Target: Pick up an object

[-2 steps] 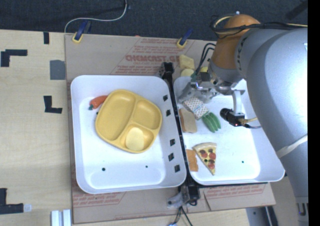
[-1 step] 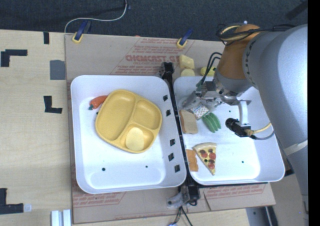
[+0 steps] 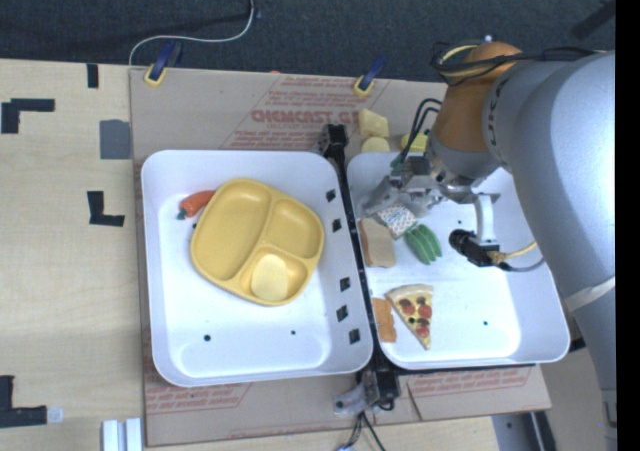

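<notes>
A cardboard-covered bench (image 3: 250, 119) bears two shallow white bins. The gripper (image 3: 400, 201) hangs low in the right bin (image 3: 500, 329), just above a small patterned packet (image 3: 398, 222) beside a green toy vegetable (image 3: 424, 242); its grip state cannot be told. The left bin (image 3: 250, 349) holds a yellow divided plastic plate (image 3: 257, 239).

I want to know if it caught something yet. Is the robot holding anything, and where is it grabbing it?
It cannot be told. The gripper is low in the right bin, just above a small patterned item beside the green toy, but no clear hold is visible.

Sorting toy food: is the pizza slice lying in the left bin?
No, the triangular toy pizza slice lies in the right white bin.
</notes>
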Tool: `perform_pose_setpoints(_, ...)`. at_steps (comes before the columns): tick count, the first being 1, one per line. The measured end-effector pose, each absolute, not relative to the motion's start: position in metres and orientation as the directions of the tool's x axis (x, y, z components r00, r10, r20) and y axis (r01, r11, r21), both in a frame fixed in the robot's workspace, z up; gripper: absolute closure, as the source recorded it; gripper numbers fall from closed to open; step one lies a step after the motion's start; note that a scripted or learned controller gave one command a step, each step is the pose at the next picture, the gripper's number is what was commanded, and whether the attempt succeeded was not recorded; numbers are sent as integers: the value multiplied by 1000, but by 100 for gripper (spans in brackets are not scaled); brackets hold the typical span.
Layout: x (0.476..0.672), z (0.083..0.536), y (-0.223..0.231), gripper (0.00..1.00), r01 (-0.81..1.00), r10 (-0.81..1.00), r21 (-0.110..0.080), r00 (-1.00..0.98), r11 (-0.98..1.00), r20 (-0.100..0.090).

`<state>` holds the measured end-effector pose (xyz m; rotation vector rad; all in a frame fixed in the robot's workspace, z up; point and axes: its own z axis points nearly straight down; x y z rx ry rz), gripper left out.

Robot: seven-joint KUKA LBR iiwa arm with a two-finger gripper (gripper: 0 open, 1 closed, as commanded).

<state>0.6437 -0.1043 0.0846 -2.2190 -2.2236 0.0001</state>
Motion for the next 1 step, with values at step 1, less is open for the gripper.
perform_pose_setpoints(1,639,85,-104,0,1000,1000,0,-1,1,-2)
